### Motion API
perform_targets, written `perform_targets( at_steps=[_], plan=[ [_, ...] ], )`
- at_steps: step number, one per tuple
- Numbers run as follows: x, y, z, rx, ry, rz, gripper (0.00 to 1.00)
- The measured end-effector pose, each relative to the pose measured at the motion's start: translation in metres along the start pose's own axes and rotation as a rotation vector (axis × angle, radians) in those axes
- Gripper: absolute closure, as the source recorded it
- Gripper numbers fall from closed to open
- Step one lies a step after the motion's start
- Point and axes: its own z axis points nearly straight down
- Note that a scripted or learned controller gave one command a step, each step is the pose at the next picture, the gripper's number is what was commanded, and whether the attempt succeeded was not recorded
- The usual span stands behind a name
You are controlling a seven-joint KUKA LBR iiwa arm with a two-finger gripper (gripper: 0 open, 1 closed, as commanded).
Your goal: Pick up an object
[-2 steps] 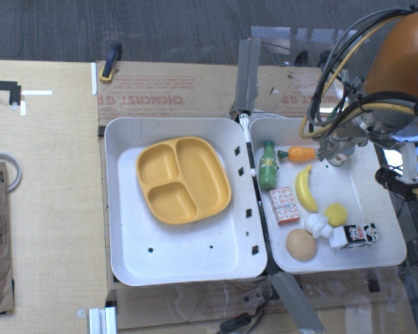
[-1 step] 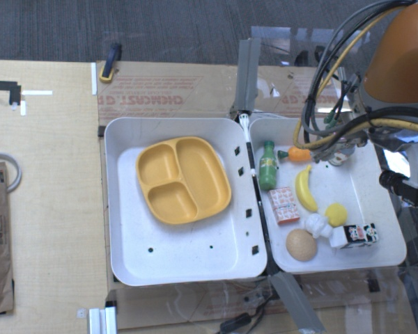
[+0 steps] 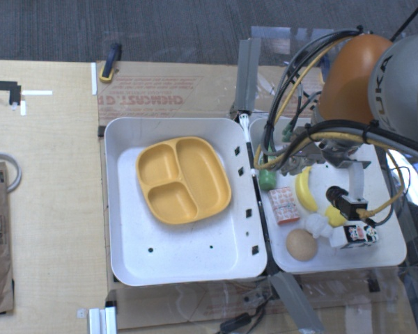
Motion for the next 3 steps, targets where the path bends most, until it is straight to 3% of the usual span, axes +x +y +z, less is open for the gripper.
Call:
perform_targets(
  at_steps=[1,2,3],
  plan=[
    [-0.045,0.038,-0.051,-0.005,-0.002,-0.155,1.0],
    [-0.045,0.038,-0.051,-0.005,-0.001,-0.155,0.0],
    [-0.064,0.039,0.031,-0.003,-0.001,-0.075,0.0]
  ],
)
